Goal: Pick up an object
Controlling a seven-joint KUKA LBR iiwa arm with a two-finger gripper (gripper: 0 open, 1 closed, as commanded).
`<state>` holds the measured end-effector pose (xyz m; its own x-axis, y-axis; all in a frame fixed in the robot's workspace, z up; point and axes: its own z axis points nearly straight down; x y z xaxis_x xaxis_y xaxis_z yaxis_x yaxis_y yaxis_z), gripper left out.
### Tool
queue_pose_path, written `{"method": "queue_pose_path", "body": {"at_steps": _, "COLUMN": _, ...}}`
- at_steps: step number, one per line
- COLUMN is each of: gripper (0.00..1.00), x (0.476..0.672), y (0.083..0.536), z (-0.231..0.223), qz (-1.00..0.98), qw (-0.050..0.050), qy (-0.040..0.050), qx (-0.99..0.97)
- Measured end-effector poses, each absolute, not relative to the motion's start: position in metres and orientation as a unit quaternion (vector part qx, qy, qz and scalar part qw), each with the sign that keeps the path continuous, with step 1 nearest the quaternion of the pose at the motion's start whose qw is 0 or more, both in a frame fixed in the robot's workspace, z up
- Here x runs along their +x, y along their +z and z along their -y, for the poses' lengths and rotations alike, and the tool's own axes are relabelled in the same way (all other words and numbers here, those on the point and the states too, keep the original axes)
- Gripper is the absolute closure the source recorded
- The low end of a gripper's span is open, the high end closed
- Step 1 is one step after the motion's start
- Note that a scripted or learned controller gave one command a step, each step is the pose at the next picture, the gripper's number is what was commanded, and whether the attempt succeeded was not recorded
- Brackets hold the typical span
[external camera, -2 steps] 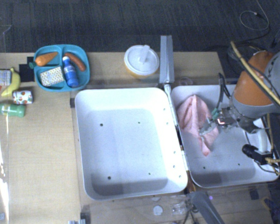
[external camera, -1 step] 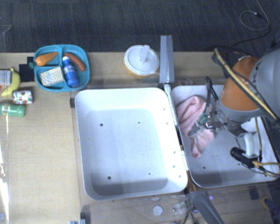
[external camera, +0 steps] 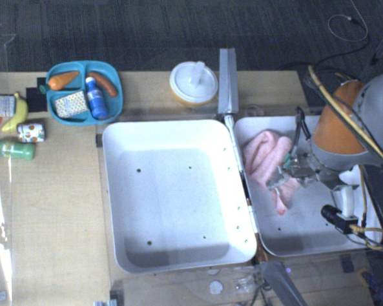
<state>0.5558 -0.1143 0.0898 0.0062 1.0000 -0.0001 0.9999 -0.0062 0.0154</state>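
Whether those jaws are spread or closed I cannot tell; gripper (external camera: 288, 174) sits on the pink cloth (external camera: 267, 156), which might slip free.

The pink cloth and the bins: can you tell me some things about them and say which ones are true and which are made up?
1. The pink cloth lies in the right bin. True.
2. The gripper is over the left bin. False: it is at the right bin, beside the cloth's lower end.
3. The blue tray sits inside the left bin. False: it is on the bench behind that bin, toward its left corner.
4. A white-lidded cup stands behind the bins. True.
5. A banana lies on the bench at far left. True.
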Motion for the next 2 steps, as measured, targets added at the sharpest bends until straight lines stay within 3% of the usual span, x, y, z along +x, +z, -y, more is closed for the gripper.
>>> {"method": "queue_pose_path", "body": {"at_steps": 1, "gripper": 1.00, "x": 0.558, "y": 0.102, "z": 0.115, "qz": -0.705, "qw": 0.009, "qy": 0.0059, "qx": 0.709}}
{"method": "queue_pose_path", "body": {"at_steps": 2, "gripper": 1.00, "x": 0.601, "y": 0.185, "z": 0.047, "qz": -0.757, "qw": 0.001, "qy": 0.0013, "qx": 0.653}}
